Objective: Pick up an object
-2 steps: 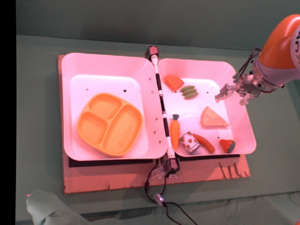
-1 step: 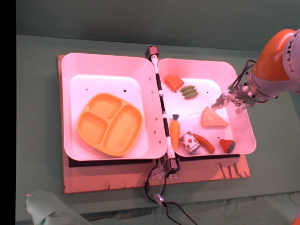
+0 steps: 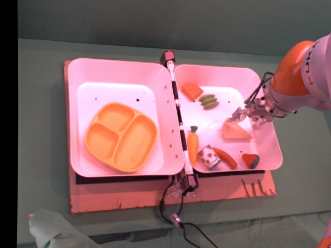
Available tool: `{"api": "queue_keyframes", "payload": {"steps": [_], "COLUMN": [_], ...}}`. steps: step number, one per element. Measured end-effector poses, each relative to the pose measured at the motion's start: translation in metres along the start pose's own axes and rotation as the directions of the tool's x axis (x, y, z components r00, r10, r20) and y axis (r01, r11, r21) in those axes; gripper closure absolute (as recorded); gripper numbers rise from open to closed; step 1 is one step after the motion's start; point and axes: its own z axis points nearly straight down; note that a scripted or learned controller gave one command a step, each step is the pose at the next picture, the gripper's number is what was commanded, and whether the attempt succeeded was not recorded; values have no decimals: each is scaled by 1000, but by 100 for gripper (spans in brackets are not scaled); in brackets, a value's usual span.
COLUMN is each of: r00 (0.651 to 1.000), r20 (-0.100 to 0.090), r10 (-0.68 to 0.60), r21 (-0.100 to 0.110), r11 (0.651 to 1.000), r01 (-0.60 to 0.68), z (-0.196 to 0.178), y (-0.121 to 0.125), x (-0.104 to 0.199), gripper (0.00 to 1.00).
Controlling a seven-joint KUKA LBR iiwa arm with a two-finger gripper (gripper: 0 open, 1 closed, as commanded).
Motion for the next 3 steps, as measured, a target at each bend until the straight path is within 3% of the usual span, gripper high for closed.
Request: {"api": "queue_keyframes", "payload": {"steps": [1, 2, 3], "r00": [1000, 1000, 1000], "r20": [3, 6, 9], "r10": [-2, 2, -1], "r21": [-16, -24, -11], "r11": [1000, 1000, 1000], "r01": [2, -2, 1], "z": [7, -5, -51], "y": [6, 7, 14], "x": [0, -1, 1], "gripper": [0, 100, 100]}}
